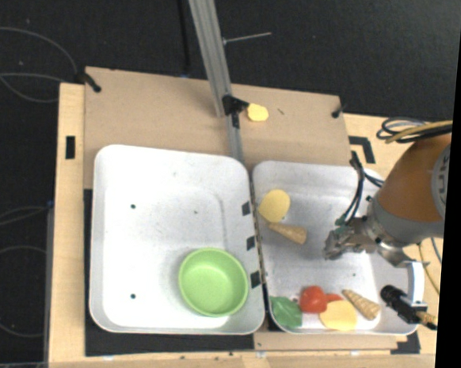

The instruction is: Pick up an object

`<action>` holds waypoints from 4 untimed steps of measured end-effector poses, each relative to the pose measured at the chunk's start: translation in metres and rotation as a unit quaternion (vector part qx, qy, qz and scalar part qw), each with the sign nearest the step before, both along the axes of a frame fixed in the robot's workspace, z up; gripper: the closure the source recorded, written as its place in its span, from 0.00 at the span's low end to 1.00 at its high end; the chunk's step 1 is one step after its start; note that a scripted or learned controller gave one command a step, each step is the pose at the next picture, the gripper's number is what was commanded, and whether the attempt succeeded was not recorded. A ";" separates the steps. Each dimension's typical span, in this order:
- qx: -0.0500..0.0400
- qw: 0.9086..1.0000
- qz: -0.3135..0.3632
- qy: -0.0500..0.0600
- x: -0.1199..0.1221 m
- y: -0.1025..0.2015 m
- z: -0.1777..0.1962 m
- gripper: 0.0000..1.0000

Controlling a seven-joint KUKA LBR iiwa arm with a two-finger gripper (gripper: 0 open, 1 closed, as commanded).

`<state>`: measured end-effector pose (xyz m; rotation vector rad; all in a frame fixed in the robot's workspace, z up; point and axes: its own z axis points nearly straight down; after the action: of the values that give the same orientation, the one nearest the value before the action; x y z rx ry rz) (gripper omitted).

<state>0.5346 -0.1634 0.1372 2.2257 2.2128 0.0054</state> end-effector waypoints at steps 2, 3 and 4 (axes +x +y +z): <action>-0.001 1.000 0.005 -0.002 0.002 -0.003 0.114 1.00; 0.000 1.000 0.007 0.001 0.024 0.045 0.111 1.00; 0.001 1.000 0.008 0.001 0.037 0.104 0.118 1.00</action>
<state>0.5721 -0.0590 0.2548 2.2110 2.2315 0.0040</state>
